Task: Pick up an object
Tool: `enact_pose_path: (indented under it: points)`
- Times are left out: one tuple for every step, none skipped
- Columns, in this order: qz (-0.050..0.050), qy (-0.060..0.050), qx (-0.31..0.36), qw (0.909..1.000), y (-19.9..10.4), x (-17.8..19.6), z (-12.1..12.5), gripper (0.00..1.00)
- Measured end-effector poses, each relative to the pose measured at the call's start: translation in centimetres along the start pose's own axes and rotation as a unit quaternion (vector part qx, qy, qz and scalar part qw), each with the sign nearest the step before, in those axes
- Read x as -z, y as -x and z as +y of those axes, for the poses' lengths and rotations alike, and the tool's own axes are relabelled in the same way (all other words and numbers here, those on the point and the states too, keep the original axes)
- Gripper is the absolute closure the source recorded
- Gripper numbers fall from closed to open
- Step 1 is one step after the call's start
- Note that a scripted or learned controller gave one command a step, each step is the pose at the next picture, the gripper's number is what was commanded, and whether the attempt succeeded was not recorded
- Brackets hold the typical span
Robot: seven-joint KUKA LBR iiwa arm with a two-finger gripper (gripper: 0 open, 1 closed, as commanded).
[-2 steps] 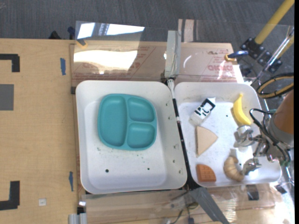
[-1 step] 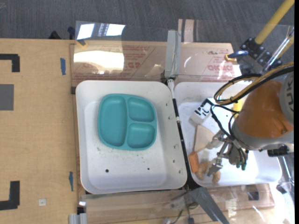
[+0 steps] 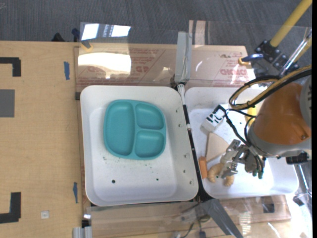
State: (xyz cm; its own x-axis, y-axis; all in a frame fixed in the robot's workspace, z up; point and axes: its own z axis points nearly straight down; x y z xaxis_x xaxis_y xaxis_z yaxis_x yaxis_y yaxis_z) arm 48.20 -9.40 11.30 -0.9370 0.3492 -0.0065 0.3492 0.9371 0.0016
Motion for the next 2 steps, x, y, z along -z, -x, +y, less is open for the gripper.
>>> enact_pose_path:
  points:
    - [-0.002,0.002,0.0,1.0,-1.7,7.5,8.7,1.0]
    - [-0.001,0.0,0.136,0.9908,3.4,11.0,4.8,1.0]
